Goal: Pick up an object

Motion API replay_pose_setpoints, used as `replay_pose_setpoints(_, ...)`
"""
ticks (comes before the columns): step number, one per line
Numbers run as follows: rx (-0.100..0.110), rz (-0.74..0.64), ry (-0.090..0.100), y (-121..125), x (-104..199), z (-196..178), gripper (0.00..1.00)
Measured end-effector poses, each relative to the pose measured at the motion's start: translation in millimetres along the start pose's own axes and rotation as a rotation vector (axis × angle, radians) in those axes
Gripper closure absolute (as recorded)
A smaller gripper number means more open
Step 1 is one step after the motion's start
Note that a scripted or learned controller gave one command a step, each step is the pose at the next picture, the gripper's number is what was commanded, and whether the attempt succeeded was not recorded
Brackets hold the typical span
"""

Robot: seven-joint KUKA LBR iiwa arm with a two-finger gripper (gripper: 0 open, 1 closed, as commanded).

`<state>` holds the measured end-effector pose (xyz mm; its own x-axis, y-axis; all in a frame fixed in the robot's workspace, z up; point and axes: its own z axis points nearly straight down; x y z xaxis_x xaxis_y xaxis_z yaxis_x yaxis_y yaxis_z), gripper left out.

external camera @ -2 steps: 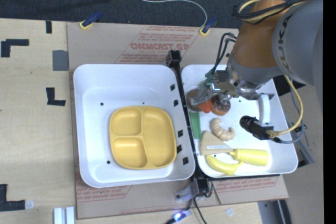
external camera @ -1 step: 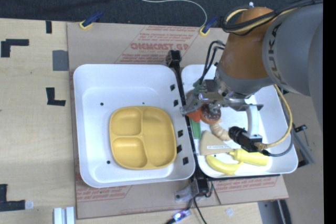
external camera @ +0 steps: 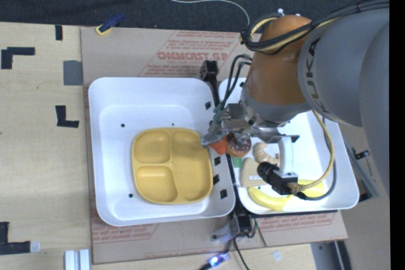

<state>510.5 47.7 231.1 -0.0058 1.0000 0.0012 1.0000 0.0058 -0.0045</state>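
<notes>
At the wall between the two bins, the gripper (external camera: 223,136) hangs low, its tip over the right rim of the left bin (external camera: 104,104). Whether it is wide, narrow or closed on anything I cannot tell; the wrist hardware hides that part. Just beside it sits a small orange-red object (external camera: 219,147), touching or nearly touching the tip, with a round brownish piece (external camera: 239,148) next to it; nothing shows it as held.

Further out, a yellow tray (external camera: 171,165) with three compartments lies flat in the left bin, its right edge near the gripper. In the right bin (external camera: 342,190) a banana (external camera: 272,200) lies along the front wall, partly under a black cable fitting, and a pale, lumpy item (external camera: 261,152) rests beyond it.

The orange-red thing looks small and light, likely smooth plastic, so it could slip; a pinch across its middle seems safest. The tray is probably stiff but wide and flat, best taken by its rim.
</notes>
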Motion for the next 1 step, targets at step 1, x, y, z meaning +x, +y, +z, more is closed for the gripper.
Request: replay_pose_setpoints(1, -0.001, 0.002, -0.001, -4.2, 16.4, 2.9, 1.0)
